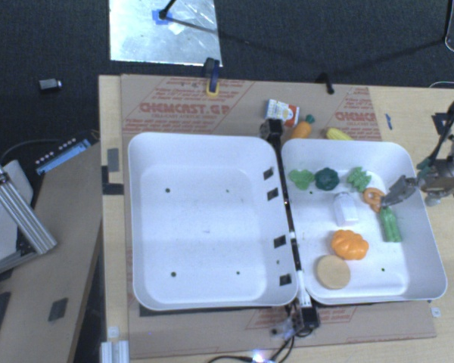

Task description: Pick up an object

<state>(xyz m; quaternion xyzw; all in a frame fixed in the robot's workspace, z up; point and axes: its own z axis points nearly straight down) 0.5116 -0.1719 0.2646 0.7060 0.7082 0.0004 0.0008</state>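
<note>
From above, the grey two-finger gripper (397,191) reaches in over the right edge of the right shallow white bin (424,274). Its dark tip hangs just beside a small orange ring-shaped piece (372,198) and above a long green toy vegetable (391,225); I cannot tell how wide it stands or whether it grips anything. In the same bin lie a bumpy orange toy pumpkin (349,245), a flat tan disc (334,272), a translucent white block (345,207) and three green leafy toys (326,178) in a row. The left shallow white bin (147,225) sits alongside, touching it.
</note>
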